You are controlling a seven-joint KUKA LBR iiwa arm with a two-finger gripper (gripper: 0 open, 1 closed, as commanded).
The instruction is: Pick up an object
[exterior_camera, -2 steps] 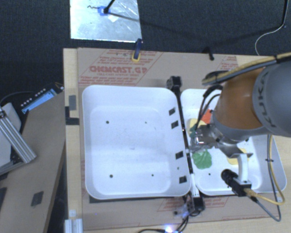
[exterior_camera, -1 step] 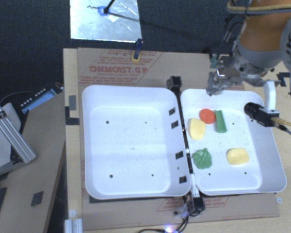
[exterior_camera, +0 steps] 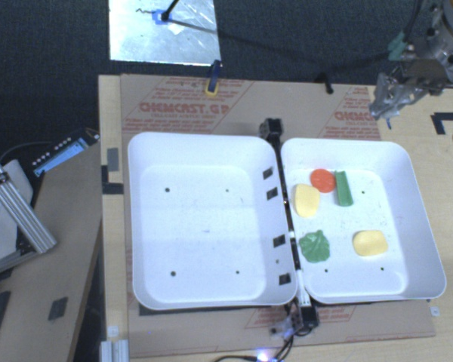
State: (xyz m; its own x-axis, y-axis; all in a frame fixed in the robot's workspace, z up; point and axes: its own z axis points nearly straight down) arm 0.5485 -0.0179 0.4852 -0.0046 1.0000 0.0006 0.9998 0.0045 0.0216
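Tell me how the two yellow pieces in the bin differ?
The left yellow piece is paler and stands lengthwise up the view; the right yellow piece is deeper yellow and lies crosswise. The left one sits beside the red piece, the right one alone. Both are rounded and lie in the right bin.

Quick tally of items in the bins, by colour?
Yellow: 2
Green: 2
Red: 1
Total: 5, all in the right bin
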